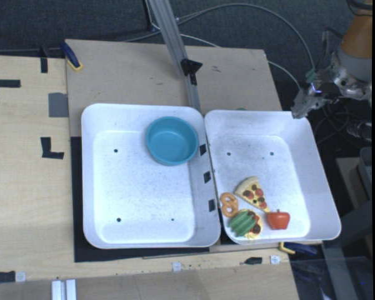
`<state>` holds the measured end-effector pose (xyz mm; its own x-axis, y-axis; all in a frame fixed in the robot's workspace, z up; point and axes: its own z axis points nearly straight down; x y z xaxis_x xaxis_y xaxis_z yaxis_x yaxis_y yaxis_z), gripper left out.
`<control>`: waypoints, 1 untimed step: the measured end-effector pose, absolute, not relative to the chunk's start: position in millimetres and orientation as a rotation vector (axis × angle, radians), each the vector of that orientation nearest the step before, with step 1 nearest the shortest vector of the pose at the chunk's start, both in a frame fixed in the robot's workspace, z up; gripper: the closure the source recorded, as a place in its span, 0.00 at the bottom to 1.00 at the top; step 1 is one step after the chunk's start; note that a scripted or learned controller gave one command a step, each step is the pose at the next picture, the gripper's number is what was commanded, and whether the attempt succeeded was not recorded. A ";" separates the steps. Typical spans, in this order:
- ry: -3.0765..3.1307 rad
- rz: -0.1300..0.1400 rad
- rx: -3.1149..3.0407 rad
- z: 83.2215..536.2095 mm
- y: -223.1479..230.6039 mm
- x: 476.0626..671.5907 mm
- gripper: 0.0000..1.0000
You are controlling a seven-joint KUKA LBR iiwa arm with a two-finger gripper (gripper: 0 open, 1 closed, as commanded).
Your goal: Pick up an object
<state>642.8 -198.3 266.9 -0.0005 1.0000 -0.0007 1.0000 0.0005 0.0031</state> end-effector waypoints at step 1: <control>2.227 0.000 2.217 252.5 -140.9 645.0 1.00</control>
<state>645.0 -140.9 252.5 -0.0044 1.0000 0.0011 1.0000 0.0044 -0.0008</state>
